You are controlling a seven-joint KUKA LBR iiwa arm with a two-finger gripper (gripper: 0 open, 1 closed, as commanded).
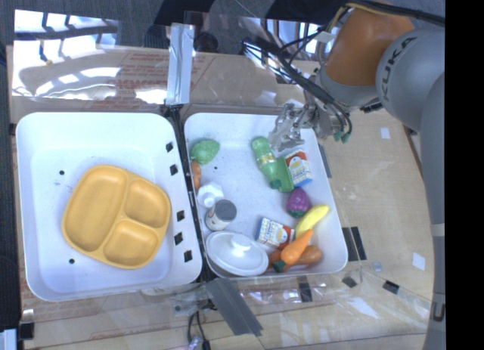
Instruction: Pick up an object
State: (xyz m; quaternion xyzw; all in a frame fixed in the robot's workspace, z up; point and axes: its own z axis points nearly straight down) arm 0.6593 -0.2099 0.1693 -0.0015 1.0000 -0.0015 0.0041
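The hand [287, 135] is hovering over the green bottle [272, 165] at two o'clock; its opening I cannot tell; next it needs lowering.

Two white bins sit side by side: the left bin [30, 212] holds one yellow divided tray [115, 215]. The right bin [227, 125] holds one white bowl [236, 254], one banana [311, 219], one carrot [296, 248], one green bottle [271, 163] and two small cartons [299, 168].
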